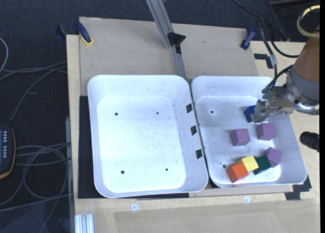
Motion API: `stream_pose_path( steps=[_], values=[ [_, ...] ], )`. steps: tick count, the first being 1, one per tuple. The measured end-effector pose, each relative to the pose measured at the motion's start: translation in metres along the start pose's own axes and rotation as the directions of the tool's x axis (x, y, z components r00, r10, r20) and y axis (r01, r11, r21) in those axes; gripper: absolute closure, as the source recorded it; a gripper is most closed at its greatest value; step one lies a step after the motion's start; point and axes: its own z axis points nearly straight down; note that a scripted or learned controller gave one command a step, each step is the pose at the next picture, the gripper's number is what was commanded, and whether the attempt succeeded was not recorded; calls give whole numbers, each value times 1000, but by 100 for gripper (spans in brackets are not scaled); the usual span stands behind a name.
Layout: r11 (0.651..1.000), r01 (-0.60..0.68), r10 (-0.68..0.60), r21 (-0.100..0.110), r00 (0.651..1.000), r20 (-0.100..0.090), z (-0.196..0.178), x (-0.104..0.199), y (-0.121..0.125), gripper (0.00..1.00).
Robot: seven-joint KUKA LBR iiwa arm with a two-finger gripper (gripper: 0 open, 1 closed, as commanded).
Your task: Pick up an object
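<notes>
The right bin point(218, 173) holds several small blocks. A blue block point(249, 112) lies at the gripper's left side, partly hidden by it. Two purple blocks point(240, 136) point(266, 131) sit just below it, and a third purple block point(273, 156) lies nearer the front right. An orange block point(237, 171), a yellow block point(249, 164) and a green block point(262, 163) form a row at the front. My gripper point(260, 113) hangs low over the bin's right part, right beside the blue block.
The left bin point(101, 95) stands beside the right one on the wooden bench. A slanted metal pole point(160, 13) rises behind the bins. Blue clamps point(84, 32) point(248, 38) hold the board's back corners. Cables lie on the floor at left.
</notes>
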Motion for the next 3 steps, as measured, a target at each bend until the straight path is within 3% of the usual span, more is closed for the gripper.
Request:
stream_pose_path(
  steps=[2,3],
  values=[
    [1000,-1,1,6,1000,0,22,112,11,100],
    [1000,0,0,0,1000,-1,13,172,24,100]
  ],
)
